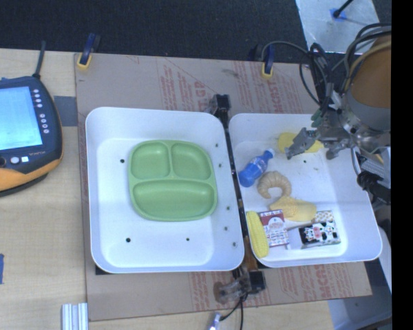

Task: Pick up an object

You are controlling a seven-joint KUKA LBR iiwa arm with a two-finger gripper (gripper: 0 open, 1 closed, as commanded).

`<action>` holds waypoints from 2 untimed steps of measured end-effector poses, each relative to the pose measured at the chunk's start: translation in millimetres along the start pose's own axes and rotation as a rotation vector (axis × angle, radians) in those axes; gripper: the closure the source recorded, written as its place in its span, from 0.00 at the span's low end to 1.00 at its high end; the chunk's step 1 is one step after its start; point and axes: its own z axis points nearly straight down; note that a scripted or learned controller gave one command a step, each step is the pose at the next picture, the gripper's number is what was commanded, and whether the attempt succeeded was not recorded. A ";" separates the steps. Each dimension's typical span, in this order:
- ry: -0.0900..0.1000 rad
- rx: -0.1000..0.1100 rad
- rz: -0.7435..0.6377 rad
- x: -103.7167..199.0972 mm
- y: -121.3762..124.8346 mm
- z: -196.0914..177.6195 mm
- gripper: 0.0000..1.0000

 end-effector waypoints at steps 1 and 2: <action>0.000 0.003 0.000 29.5 -21.0 127.7 0.00; 0.000 -0.002 0.002 -11.9 40.8 129.6 0.00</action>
